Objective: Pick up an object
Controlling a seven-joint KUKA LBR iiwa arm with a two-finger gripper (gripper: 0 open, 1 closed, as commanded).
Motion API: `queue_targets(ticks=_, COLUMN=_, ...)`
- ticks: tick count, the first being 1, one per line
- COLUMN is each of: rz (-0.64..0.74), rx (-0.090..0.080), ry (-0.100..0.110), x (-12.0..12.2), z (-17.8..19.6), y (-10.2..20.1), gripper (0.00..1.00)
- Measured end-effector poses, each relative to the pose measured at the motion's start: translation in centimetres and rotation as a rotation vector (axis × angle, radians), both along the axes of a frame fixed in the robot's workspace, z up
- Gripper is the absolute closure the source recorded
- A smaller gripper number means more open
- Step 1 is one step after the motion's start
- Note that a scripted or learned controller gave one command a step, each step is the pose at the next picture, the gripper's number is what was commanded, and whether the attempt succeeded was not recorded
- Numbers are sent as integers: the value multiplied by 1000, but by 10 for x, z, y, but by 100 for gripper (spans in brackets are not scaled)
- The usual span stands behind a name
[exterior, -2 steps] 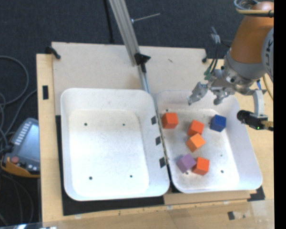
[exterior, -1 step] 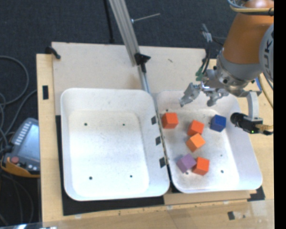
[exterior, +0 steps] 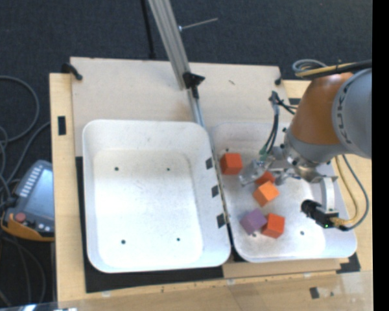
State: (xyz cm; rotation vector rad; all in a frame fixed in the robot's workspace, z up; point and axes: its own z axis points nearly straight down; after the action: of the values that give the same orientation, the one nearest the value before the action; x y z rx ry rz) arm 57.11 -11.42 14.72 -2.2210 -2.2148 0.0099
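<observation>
Orange cube point(exterior: 266, 192) in right bin point(exterior: 340, 241), jaws point(exterior: 264, 177) just above; grip state unclear.

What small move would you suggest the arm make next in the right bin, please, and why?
Probably a short, straight lift to test the grasp. The gripper sits low in the right bin, right at the light orange cube, but whether the cube is actually between its fingers is unclear. The purple cube and the red-orange cube lie close by, so sideways motion might knock them.

light: even, bright overhead | shadows: faint, soft | glare: white bins point(exterior: 149, 135) washed out | focus: slightly soft
</observation>
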Motion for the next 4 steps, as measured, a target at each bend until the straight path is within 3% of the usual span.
queue_targets(ticks=1, rz=6, rx=-5, ry=-27, x=-31, z=-23, y=-1, gripper=0)
queue_targets(ticks=3, rz=3, rx=-14, ry=-47, x=-37, z=-28, y=1, gripper=0)
queue_targets(ticks=4, rz=-1, rx=-13, ry=-47, x=-38, z=-28, y=2, gripper=0)
